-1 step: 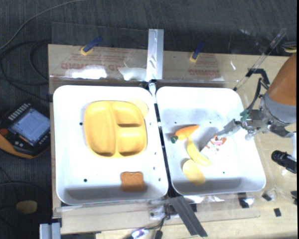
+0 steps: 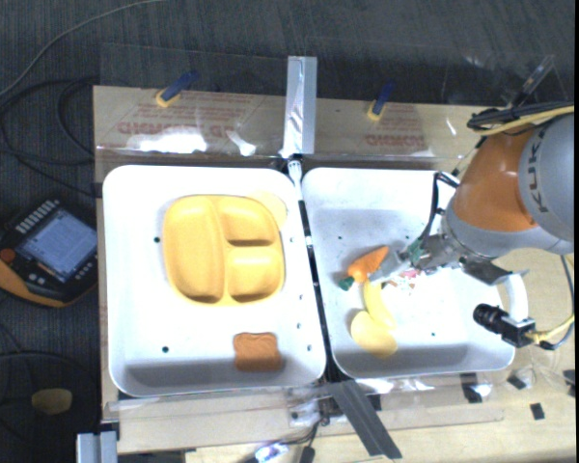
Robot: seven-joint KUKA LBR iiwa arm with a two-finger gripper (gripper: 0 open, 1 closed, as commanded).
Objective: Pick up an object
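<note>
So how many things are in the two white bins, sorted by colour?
Yellow: 2, the tray in the left bin and the banana in the right bin
Orange: 1, the carrot, right bin
Brown: 1, the bread, left bin
Total: 4
The gripper is by the carrot.

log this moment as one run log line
arm: in right bin | pincer: beside carrot, grip unclear | banana: lying in right bin | left bin: yellow tray, brown block
</note>
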